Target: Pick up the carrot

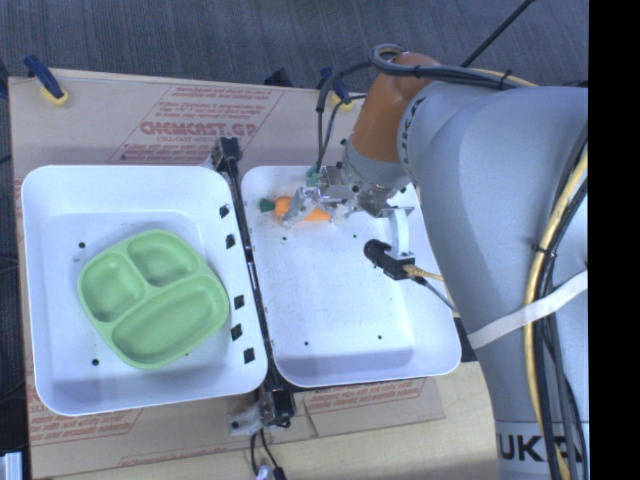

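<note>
Lying crosswise, carrot (296,208), green end left

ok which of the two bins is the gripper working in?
The right bin, with the carrot near its far edge; the gripper sits right at it. The left bin has the green divided plate.

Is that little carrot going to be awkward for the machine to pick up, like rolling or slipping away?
The carrot looks small, rounded and tapered, so it may roll on the smooth right bin floor. It seems rigid like a toy, probably light. The gripper is right beside it.
</note>
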Controlling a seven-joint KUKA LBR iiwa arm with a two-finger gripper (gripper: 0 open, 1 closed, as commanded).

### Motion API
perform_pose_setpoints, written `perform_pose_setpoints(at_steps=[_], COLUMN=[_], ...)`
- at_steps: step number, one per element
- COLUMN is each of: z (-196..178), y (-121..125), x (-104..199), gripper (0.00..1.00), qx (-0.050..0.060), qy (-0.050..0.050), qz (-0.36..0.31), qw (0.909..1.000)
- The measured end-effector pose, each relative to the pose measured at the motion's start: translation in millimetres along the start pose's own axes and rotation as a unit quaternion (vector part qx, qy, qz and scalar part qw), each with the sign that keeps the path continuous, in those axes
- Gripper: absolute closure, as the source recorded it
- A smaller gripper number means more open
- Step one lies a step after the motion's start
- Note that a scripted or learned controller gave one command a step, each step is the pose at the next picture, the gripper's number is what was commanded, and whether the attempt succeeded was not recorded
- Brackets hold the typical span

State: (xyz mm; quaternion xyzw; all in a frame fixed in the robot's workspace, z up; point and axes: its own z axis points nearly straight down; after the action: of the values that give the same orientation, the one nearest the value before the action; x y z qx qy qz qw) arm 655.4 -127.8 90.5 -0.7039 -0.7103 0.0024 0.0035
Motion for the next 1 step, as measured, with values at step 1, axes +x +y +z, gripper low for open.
perform_pose_setpoints(at_steps=[1], z=[-96.5], y=[0.7], x=[-26.1], gripper=[0.00], qx=[-0.004], qy=[-0.001], qz=[0.002], qw=[1.0000])
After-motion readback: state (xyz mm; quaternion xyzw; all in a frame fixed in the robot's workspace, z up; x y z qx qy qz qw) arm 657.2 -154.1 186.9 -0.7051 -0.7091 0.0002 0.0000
